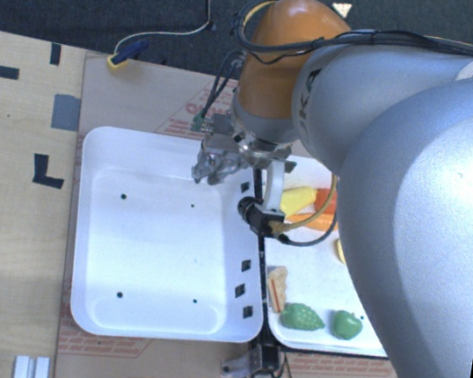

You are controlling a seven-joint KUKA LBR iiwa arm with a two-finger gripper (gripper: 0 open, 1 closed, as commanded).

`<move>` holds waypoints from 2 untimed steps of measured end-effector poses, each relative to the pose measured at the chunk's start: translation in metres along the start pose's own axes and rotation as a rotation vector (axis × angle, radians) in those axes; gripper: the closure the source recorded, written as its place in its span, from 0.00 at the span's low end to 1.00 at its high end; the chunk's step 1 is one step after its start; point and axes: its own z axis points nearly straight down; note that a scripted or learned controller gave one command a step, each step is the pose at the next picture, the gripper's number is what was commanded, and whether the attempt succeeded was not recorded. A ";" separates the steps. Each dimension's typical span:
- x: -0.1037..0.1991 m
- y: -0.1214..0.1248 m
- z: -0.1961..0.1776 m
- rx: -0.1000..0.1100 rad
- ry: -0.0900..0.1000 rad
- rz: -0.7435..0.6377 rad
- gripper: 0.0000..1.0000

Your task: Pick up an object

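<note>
My gripper (210, 169) hung over the left bin (147, 303); its finger state was indeterminate. My arm (400, 165) obscured the right bin (319, 341).

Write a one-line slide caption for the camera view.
KUKA arm's gripper hovers over the left bin's far edge; green toys and yellow pieces lie in the right bin.

The arm (418, 168) wears a smooth grey shell with a soft satin sheen, and its orange band (281, 48) looks glossy. Both white bins (96, 206) look like smooth, faintly shiny plastic. The bench (0, 217) looks matt, like pale wood or board, under a brown cardboard sheet (144, 98).
</note>
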 end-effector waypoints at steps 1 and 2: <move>0.084 0.001 -0.055 -0.014 0.006 -0.008 1.00; 0.109 0.006 -0.180 -0.023 0.007 -0.003 1.00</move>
